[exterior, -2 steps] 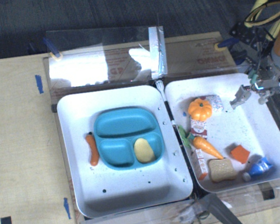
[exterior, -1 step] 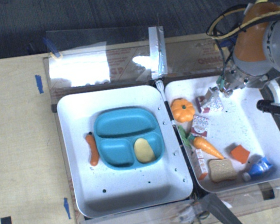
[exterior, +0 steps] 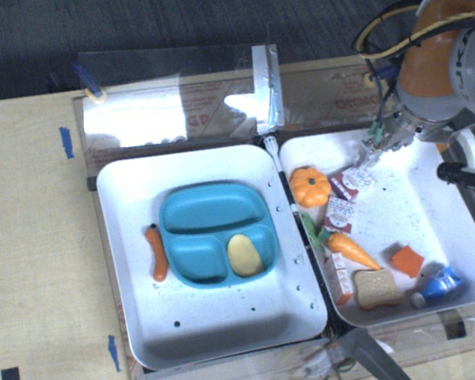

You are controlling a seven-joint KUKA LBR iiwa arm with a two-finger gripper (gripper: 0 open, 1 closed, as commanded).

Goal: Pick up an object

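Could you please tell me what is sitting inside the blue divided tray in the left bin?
A pale yellow potato-like item lies in the blue tray's lower right compartment. What lies beneath it is hidden.

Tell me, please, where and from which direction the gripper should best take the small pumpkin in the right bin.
Probably from straight above, closing across the pumpkin's round orange body. It sits against the right bin's left wall, so side approaches look blocked.
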